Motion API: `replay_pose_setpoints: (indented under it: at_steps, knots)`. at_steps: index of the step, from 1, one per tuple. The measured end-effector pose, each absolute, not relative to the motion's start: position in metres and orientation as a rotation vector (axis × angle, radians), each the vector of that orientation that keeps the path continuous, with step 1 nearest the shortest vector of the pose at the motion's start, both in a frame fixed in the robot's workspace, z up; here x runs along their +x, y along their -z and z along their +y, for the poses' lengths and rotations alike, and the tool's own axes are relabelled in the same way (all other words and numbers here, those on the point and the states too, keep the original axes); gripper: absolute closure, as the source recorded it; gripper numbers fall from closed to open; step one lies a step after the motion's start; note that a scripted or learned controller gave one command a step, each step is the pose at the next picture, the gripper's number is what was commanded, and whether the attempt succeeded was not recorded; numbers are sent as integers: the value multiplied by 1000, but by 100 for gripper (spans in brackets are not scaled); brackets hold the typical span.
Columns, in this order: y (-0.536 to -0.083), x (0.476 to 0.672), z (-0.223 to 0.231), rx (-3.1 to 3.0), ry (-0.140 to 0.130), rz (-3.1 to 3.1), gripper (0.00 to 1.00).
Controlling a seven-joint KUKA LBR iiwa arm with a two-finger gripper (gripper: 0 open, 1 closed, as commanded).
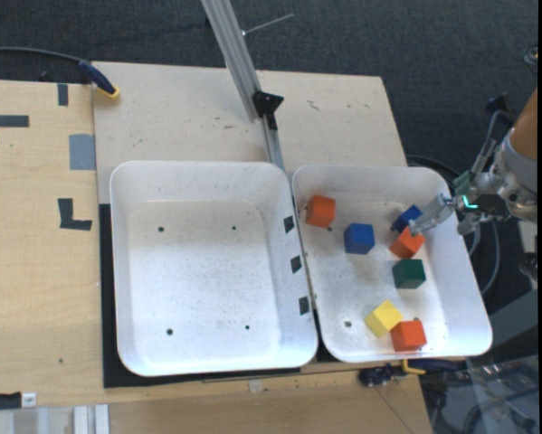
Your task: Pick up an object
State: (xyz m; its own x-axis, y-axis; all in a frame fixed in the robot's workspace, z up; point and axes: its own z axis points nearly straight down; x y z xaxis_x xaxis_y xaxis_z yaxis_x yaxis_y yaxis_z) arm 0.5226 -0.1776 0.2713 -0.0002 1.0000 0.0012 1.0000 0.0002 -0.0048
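I see two white bins side by side on the table [189, 116]. The right bin [456, 319] holds all the blocks; the left bin [126, 242] has a speckled floor.

My pincer [431, 219] reaches in from the right, over the right bin's upper right corner, tilted down toward the left. Its tip sits just above a red-orange block [406, 242] and right beside a small blue block [408, 217] (partly hidden behind the fingers). I cannot tell whether the pincer is released or clenched, and nothing is clearly seen between its fingers.

Other blocks in the right bin:
- orange block [320, 211], upper left, near the divider
- larger blue block [359, 238], middle, well apart from the orange one
- green block [409, 273], just below the red-orange block
- yellow block [383, 317] and a red block [408, 334], touching at the lower edge

A grey metal rail [239, 57] runs diagonally down from the top to the gap between the bins.
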Motion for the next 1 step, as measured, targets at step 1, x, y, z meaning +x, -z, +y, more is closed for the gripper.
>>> replay_pose_setpoints:
  at_steps: [1]
  knots:
    - [-273,523,-178,-2219,-1,-2223,0]
